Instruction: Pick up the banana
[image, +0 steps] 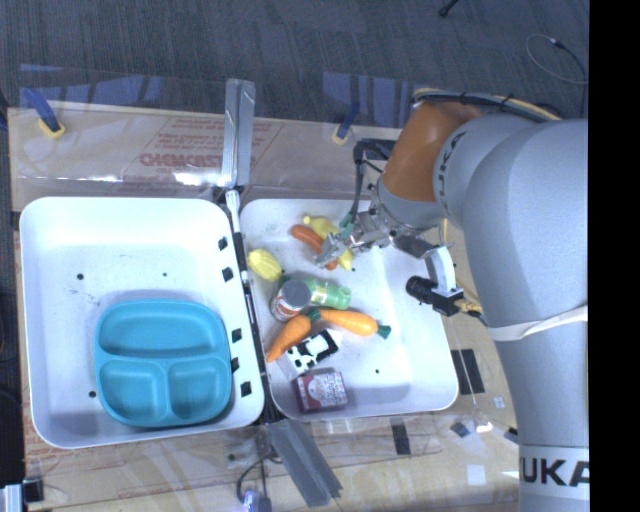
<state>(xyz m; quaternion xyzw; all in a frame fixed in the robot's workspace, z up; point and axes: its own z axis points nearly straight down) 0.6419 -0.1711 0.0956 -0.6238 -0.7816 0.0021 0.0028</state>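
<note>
Beside the white bin (60, 300) holding a sky-blue divided tray (160, 362): orange carrots (348, 321), a yellow lemon (265, 264), a dark red can (320, 389).

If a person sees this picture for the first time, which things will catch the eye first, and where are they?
The big grey arm with its orange band fills the right side, its gripper down at the far part of the right bin, by the banana. That bin holds a bright jumble: two carrots, a yellow lemon, a green can. In the left bin lies a blue divided tray.
</note>
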